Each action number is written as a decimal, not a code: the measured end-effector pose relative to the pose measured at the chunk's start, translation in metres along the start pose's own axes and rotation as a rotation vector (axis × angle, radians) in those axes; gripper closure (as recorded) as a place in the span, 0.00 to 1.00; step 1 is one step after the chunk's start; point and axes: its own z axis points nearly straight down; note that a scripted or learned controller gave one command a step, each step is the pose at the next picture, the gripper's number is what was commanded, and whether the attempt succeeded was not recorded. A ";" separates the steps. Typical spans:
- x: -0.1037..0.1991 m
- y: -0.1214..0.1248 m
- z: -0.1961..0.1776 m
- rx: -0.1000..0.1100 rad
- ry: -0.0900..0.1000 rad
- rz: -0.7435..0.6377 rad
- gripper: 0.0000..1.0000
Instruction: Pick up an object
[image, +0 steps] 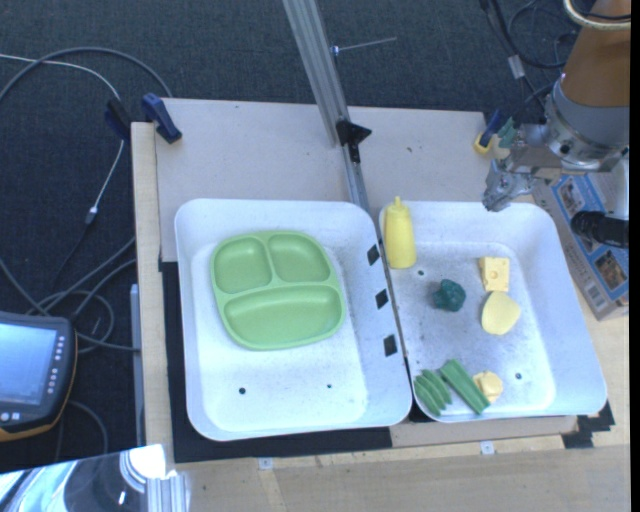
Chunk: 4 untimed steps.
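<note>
The right bin (560, 330) holds several toy foods. A yellow squeeze bottle (399, 235) lies at its far left corner. A small dark green lump (449, 294) sits near the middle, with a yellow cheese block (493, 272) and a rounded yellow piece (500, 314) to its right. Green pods (450, 387) and a small yellow bit (488, 384) lie at the near edge. My gripper (497, 195) hangs over the bin's far rim, above and behind the cheese block, with nothing seen in it.
The left bin (200, 380) carries a light green divided plate (277, 288). A metal pole (330, 90) slants across the bench behind the bins. Blue clamps (160, 117) grip the bench's far corners. Cables and a screen (30, 375) lie off to the left.
</note>
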 end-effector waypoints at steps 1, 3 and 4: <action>0.055 -0.022 0.005 0.012 0.005 -0.004 1.00; 0.130 -0.077 0.033 0.015 0.004 -0.003 1.00; 0.167 -0.100 0.048 0.016 0.004 -0.003 1.00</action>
